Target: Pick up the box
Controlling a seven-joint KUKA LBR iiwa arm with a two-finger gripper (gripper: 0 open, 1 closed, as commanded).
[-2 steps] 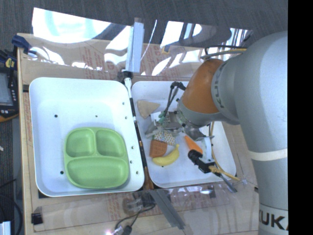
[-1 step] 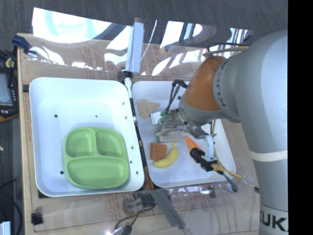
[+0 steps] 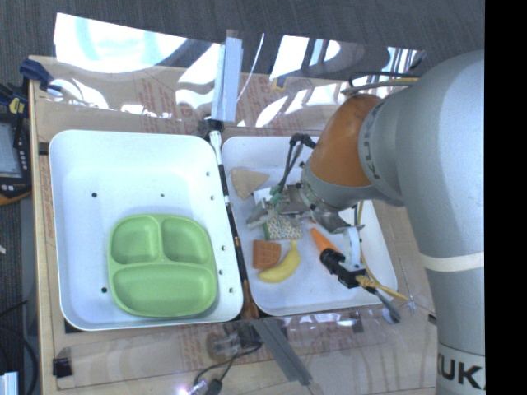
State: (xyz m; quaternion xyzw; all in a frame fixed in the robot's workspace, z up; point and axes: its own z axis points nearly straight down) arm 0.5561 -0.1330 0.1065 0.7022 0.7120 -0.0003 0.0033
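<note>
A: Tool (image 3: 276, 208) low in right bin (image 3: 362, 290), over speckled box (image 3: 282, 226); finger state: cannot tell.

B: Risk?

A: Waffle (image 3: 266, 253), banana (image 3: 281, 266) and carrot (image 3: 324, 242) crowd the box; tool may nudge them or slip.

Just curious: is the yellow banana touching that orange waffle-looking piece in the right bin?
Touching. The camera view shows the banana overlapping the waffle piece at its lower right corner, with no gap between them.

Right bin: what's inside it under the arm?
In the right bin: a banana, waffle, carrot, patterned box and tan wedge. The arm covers the rest.
</note>
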